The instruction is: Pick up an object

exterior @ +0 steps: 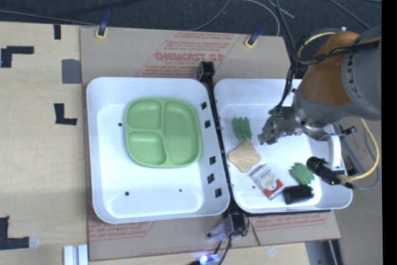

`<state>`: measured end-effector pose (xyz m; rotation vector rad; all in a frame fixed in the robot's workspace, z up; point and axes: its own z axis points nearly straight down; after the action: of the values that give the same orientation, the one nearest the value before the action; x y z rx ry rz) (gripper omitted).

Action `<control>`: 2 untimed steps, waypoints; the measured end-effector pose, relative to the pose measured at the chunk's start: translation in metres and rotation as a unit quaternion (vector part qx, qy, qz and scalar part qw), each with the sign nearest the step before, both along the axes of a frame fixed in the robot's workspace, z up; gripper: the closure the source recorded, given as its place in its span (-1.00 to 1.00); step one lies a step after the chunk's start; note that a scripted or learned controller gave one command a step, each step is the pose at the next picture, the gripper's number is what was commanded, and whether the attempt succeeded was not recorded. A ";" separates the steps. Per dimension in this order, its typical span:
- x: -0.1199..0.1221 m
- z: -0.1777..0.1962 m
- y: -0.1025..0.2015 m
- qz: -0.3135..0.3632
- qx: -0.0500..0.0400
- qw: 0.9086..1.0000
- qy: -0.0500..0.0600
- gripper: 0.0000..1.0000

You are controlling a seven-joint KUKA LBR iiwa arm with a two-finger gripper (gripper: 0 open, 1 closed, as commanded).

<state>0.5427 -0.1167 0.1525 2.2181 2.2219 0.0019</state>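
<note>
The gripper [270, 132], jaws' state unclear, hovers near a green toy [242, 128], likely light, best pinched across its width.

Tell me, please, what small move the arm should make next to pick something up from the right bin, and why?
Probably shift the gripper slightly toward the green ridged piece and descend. The gripper sits in the right bin just beside that piece, with nothing visibly between its fingers, while the tan sponge and small carton lie farther off.

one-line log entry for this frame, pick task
arm: over right bin | gripper: above bin floor, near green ridged piece | tan waffle piece: untouched | left bin: green divided plate | pick: not yet done
</note>
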 end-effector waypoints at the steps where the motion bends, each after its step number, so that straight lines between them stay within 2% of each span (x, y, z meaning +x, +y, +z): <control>1: 0.001 0.052 0.000 0.000 0.000 1.000 0.000 1.00; 2: 0.017 0.065 0.054 0.002 0.001 1.000 0.001 1.00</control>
<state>0.5596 -0.0631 0.2174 2.2150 2.2291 0.0016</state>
